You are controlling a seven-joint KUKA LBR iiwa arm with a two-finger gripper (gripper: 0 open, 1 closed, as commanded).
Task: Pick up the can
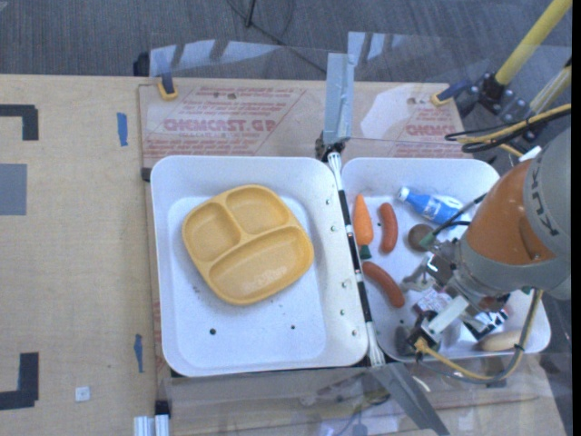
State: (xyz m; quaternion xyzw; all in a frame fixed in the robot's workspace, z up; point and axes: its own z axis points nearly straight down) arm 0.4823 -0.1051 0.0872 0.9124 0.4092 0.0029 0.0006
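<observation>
"Where is the can (419, 237)?"

"I think it's the small round thing in the right bin (381, 173), just beside the blue bottle (431, 205) and a sausage (388, 227)."

"Why is the gripper (431, 284) down there?"

"To get close to the can, I guess. It hangs right by it. Open or shut? I can't tell."

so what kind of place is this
Probably a robotics lab bench: a robot arm over the right white bin with a carrot and sausages, a yellow divided plate in the left bin.
</observation>
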